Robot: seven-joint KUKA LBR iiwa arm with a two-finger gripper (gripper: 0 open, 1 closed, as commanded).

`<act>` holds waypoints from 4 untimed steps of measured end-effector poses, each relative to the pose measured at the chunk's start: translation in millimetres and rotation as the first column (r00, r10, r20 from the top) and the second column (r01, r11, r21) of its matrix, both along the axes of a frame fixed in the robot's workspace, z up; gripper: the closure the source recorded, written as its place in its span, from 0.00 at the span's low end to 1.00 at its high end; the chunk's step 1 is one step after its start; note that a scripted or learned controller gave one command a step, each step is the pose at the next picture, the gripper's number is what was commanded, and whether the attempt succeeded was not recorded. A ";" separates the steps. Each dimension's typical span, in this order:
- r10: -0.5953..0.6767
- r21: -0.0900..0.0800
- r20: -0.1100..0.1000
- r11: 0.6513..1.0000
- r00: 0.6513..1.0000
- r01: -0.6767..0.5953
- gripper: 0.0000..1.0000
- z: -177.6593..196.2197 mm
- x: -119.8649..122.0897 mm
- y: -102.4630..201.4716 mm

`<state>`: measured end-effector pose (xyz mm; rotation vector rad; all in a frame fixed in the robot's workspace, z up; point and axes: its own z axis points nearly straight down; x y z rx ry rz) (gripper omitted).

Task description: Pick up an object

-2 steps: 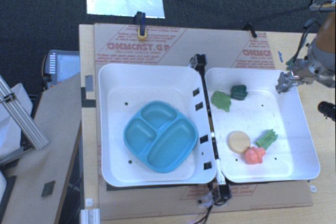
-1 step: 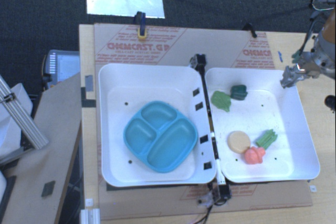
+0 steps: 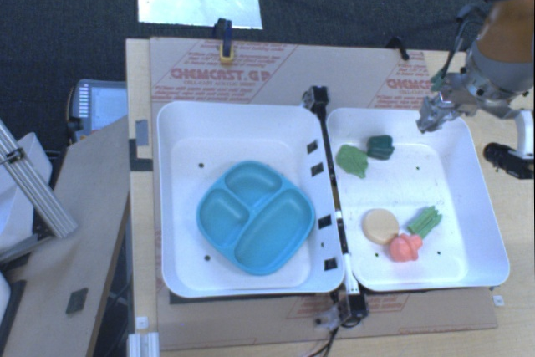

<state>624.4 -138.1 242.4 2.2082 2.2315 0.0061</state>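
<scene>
Gripper (image 3: 428, 119) over right bin's far edge, grip state I cannot tell; nearest, dark green plastic pepper (image 3: 380, 147) lies down-left.

Two shallow white plastic bins side by side on the bench, touching along a shared middle edge. In the left bin (image 3: 175, 130), a blue sectioned plastic plate (image 3: 255, 216), lying toward the near edge. In the right bin (image 3: 468, 180), near the far-left corner, a light green leafy toy (image 3: 352, 160) just beside a dark green toy pepper (image 3: 380, 147). Toward the near edge, a round tan disc (image 3: 379, 225) touching a pink toy (image 3: 405, 247), with a green ridged vegetable toy (image 3: 425, 221) just behind the pink one. Over the right bin's far-right corner, the gripper (image 3: 432, 118).
</scene>
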 end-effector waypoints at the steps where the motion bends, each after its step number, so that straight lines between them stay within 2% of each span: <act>1: 0.000 0.001 -0.002 1.000 1.000 0.000 1.00 -11.5 6.6 56.9; 2: -0.001 0.001 -0.002 1.000 1.000 0.001 1.00 -4.0 5.9 105.5; 4: -0.001 0.001 -0.003 1.000 1.000 0.001 1.00 -19.4 8.1 204.6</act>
